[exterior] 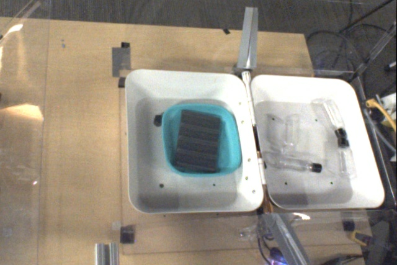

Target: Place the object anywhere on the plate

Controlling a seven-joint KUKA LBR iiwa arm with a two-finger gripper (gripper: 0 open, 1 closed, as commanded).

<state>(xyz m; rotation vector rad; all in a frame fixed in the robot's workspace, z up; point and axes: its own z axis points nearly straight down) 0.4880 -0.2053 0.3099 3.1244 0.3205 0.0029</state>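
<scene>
End effector state cannot be told. Ribbed block lying on plate; being judged light, soft, grippable across narrow width.

I am finding no readable text, label, brand, number or sign on the bins, the plate, the objects or the worktop.

Bright overhead light; glare on bench left; soft focus.

Arm pose: cannot tell
Wrist angle, reach and gripper state can't be judged from the camera view
</scene>
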